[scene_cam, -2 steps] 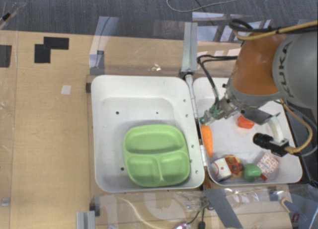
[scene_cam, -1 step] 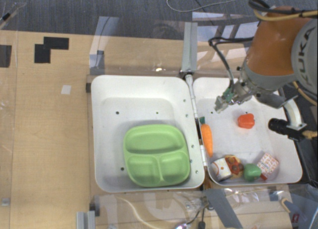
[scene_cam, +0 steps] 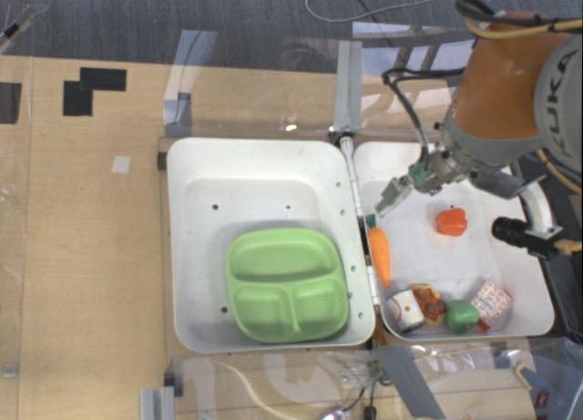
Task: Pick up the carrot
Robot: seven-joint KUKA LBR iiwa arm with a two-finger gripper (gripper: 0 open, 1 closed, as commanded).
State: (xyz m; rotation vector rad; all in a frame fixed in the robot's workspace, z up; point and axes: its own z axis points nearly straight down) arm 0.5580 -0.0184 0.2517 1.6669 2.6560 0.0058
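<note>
The orange carrot (scene_cam: 379,255) lies lengthwise against the left wall of the right bin (scene_cam: 537,322), its green stub pointing to the far side. My gripper (scene_cam: 393,198) hangs above the bin's left half, just beyond the carrot's far end and slightly to its right. It slants down to the left from the grey and orange wrist. Nothing shows in its grasp.
A red-orange pepper-like toy (scene_cam: 450,222) sits mid-bin to the gripper's right. Along the near wall lie a small can (scene_cam: 405,308), a green toy (scene_cam: 462,316) and a checkered packet (scene_cam: 492,300). A green divided plate (scene_cam: 287,283) rests in the left bin (scene_cam: 196,181).
</note>
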